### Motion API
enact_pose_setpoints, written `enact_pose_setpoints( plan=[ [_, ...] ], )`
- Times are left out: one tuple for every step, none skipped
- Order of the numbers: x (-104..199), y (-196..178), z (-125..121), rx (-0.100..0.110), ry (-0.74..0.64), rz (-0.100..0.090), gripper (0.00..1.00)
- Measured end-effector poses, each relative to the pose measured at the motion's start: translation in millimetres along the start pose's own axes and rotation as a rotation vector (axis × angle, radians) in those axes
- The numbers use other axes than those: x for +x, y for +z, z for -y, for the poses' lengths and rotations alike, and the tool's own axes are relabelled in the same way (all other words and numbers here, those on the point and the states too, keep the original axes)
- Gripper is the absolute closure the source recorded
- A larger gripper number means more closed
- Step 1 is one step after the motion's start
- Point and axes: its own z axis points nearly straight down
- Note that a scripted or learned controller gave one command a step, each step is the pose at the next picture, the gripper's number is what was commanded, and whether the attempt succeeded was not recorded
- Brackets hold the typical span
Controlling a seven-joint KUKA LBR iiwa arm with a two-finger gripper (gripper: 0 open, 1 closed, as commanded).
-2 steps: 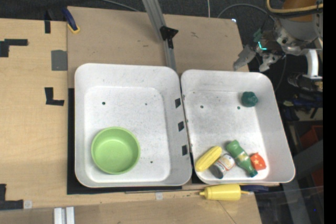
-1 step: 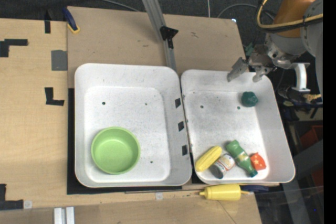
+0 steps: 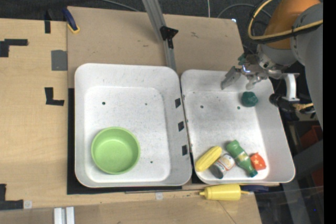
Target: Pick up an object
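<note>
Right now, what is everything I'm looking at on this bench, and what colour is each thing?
Left bin: one, white, left half of the bench.
Right bin: one, white, right half, touching the left bin.
Bowl: one, light green, front left corner of the left bin.
Small round object: one, dark green, upper right of the right bin.
Corn-like piece: one, yellow, front of the right bin.
Small can: one, silvery with a red label, beside the corn-like piece.
Bottle: one, green, right of the can.
Small orange-red piece: one, beside the bottle.
Yellow bottle: one, lying on the bench in front of the right bin.
Arm: one, grey and orange, from the right.
Tool: one, grey, above the right bin's far edge.
</note>
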Motion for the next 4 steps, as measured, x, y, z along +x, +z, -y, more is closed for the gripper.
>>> enact_pose_setpoints(
  plan=[
    [1, 55, 1, 0.001, 0.000, 0.000, 0.00],
    [2, 41, 0, -0.004, -0.002, 0.001, 1.00],
    [4, -2, -2, -0.009, 0.000, 0.000, 1.00],
    [0, -56, 6, -0.011, 0.002, 0.001, 1.00]
  ],
)
